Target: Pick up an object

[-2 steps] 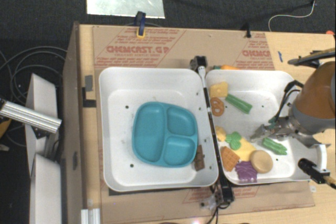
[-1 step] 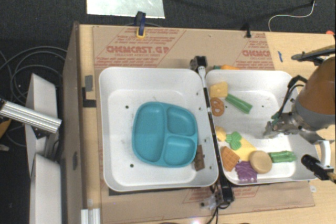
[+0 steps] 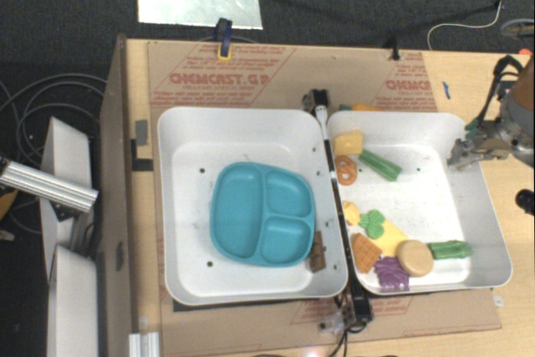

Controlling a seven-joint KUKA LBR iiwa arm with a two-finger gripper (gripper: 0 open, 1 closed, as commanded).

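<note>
Plastic toy food lies scattered across the right bin (image 3: 435, 180), and none of it is lifted. By the left wall at the far end sits a yellow piece (image 3: 349, 142), with a long green piece (image 3: 380, 165) just beside it and an orange ring (image 3: 345, 170) right below. Down at the near edge it's crowded: a green leafy piece (image 3: 373, 223), an orange cracker (image 3: 365, 251), purple grapes (image 3: 390, 272), a tan round bun (image 3: 415, 257) touching the grapes, and another green piece (image 3: 449, 248) next to the bun.

The gripper (image 3: 472, 148) hovers over the right rim of that bin, towards its far right corner, well apart from every toy. Nothing shows in it, and whether it's open or closed I can't tell from here.

Over in the left bin (image 3: 184, 138), a teal divided plate (image 3: 263, 213) rests in the middle, with a small brown piece (image 3: 318, 251) by the bin's right wall.
</note>
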